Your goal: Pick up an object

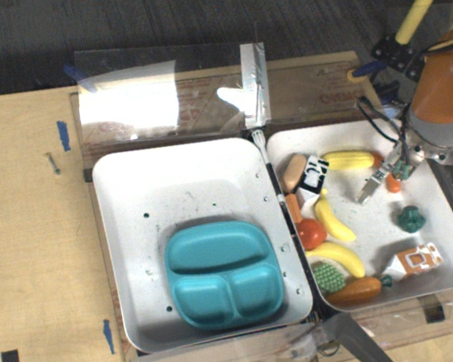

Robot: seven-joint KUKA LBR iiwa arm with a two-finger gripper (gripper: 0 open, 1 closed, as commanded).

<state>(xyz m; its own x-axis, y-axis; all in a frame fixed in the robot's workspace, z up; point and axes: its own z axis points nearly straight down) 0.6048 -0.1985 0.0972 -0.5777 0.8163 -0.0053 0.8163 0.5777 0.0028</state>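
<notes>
Camera view, and the arm [443, 105] is seen reaching in from the right over the right bin [452, 222]. The tool [385, 177] is down near the bin's upper middle, fingers angled toward the left, with a small orange-red piece [393, 184] touching or just beside them. Whether that piece is pinched between the fingers cannot be told from this slant, nor whether the fingers are parted or closed.

Plenty is on offer in that bin: a banana [350, 161] along the top, two more bananas [333, 219] [343, 256] down the left side, a tomato [311, 232] between them, a black-and-white pack [314, 176] beside a tan piece [294, 172], a green piece [410, 218] well apart on the right, and a carton [416, 261] near the front rim. The left bin [128, 199] carries a teal tray [222, 273].

By judgement, the grasp is being set up. The orange-red piece is best taken, as it lies apart from the clutter. The fingers should be centred over it, brought fully down to the bin floor, and closed firmly before anything is lifted straight up. The top banana close by should be kept clear of, since a nudge could spoil the closing.
</notes>
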